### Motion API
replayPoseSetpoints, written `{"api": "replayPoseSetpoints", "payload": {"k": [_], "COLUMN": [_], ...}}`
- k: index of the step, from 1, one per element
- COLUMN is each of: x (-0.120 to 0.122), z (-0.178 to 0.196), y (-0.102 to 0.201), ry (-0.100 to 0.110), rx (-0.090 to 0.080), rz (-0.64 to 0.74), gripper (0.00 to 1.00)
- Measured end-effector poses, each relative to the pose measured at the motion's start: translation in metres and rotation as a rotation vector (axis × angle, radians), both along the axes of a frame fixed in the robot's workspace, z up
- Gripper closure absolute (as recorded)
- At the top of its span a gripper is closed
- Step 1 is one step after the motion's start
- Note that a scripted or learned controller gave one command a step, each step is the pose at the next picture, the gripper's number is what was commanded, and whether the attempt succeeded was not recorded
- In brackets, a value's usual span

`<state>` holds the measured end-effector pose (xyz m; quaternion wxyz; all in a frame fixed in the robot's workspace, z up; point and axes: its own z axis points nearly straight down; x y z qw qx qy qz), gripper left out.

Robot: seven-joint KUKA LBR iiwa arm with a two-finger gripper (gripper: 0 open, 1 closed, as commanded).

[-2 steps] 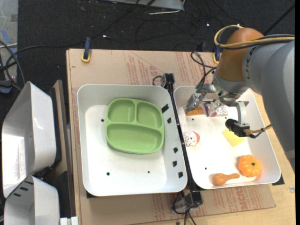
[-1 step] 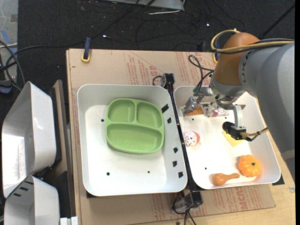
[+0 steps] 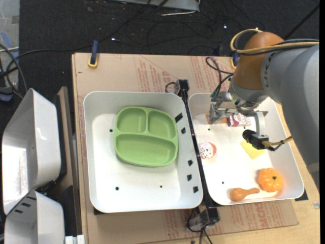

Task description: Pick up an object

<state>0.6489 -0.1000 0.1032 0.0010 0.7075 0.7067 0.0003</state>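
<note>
The gripper (image 3: 231,117) is hanging over the far end of the right bin (image 3: 289,161), directly above a small pink-and-white packet (image 3: 237,120); whether it is open or closed cannot be told. Nearer the camera from the gripper, a yellow block (image 3: 251,150) is lying beside a black fitting (image 3: 251,136). A small white-and-red toy (image 3: 206,150) is sitting left of that block. A toy pumpkin (image 3: 269,180) and an orange gourd (image 3: 243,193) are resting at the bin's near edge. In the left bin (image 3: 96,136), a green divided plate (image 3: 147,136) is lying.

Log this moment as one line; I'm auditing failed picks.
arm: over right bin | gripper: low at bin's far end, beside small pink-white object | grasp: not visible | left bin: green divided plate
</note>
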Motion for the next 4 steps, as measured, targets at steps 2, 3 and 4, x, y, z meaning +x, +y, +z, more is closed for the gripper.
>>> {"api": "replayPoseSetpoints", "payload": {"k": [2,3,4], "x": [0.006,0.005,-0.012], "z": [0.121,0.166,0.153], "y": [-0.002,0.003,0.053], "ry": [-0.006,-0.005,0.004], "rx": [-0.001,0.000,0.002], "rz": [0.004,0.005,0.008], "gripper": [1.00,1.00,1.00]}}
